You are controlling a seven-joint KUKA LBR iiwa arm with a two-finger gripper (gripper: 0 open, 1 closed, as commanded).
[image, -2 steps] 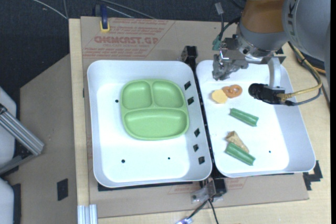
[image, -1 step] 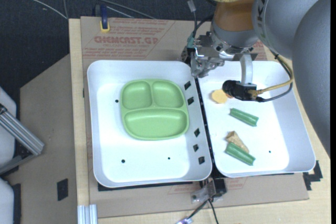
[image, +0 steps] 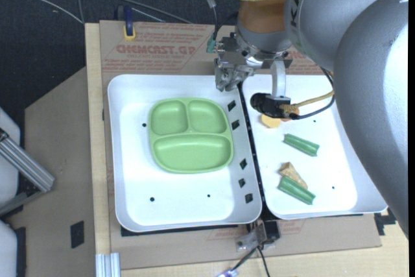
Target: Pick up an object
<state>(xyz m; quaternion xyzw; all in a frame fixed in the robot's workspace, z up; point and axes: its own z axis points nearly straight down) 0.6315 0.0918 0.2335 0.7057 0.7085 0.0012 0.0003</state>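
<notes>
We see the grey arm (image: 350, 42) reaching in from the right, over two white bins. The left bin (image: 130, 159) holds a green divided plate (image: 191, 135). The right bin (image: 337, 139) holds two green sticks: one (image: 301, 144) mid-bin, its long axis running from far left to near right, and another (image: 296, 191) nearer, lying likewise, just beside a tan wedge (image: 292, 172). The hand (image: 228, 78) hangs at the bins' far edge; we cannot tell its state.
</notes>
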